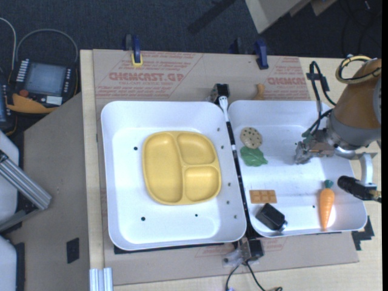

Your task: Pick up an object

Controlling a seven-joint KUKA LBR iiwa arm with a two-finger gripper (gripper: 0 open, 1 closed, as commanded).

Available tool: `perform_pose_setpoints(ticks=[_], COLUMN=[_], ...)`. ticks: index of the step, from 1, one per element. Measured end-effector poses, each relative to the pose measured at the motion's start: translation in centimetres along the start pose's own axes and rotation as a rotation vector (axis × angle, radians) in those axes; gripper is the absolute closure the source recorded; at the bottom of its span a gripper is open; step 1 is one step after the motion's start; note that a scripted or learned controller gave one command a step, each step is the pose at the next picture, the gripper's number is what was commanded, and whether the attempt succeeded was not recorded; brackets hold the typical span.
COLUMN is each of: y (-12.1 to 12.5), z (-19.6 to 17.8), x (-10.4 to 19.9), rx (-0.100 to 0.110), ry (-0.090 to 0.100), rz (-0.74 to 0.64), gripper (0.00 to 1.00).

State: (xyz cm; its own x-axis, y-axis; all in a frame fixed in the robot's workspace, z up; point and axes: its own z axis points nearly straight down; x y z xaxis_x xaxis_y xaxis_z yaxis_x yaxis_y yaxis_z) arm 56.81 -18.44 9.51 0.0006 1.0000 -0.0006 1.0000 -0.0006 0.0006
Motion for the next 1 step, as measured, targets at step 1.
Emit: perform_pose_setpoints(ticks=[1], y=[-0.13], z=[-6.27], x=[0.43], rx=[-0.006], ry=[-0.002], rz=[-0.002], gripper=[1.0])
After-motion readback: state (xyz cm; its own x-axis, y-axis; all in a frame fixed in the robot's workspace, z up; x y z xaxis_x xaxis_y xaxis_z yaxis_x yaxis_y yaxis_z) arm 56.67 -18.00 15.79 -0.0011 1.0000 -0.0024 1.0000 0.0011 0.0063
